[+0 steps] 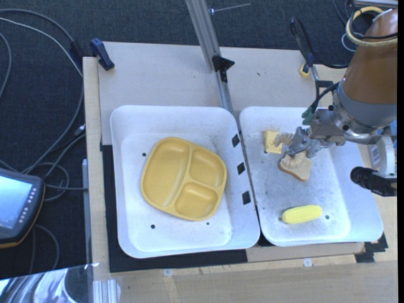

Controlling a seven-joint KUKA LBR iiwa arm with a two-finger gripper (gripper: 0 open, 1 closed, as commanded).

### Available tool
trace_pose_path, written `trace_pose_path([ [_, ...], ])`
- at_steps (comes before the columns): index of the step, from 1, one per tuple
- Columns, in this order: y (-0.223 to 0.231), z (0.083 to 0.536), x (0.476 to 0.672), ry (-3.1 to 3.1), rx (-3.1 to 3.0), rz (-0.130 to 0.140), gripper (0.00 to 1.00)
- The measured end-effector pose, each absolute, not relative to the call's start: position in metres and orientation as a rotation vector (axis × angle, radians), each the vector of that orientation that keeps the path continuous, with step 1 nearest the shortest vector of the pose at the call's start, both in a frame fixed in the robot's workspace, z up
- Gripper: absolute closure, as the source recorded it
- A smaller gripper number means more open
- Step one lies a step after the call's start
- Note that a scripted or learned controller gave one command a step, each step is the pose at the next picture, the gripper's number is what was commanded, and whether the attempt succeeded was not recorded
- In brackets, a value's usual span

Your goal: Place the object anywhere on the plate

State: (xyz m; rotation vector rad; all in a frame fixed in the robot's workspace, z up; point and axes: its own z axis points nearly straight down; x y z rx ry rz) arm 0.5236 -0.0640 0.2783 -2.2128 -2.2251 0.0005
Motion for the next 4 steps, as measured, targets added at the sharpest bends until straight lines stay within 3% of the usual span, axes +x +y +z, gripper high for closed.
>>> trace_pose_path([
  [1, -0.013, 0.274, 0.525, -2.226, -2.211, 0.000, 1.00],
  [2, 0.032, 0.257, 0.542, -2.225, -2.213, 0.001, 1.00],
  [4, 0.111, 0.224, 0.552, -2.222, -2.213, 0.005, 1.00],
])
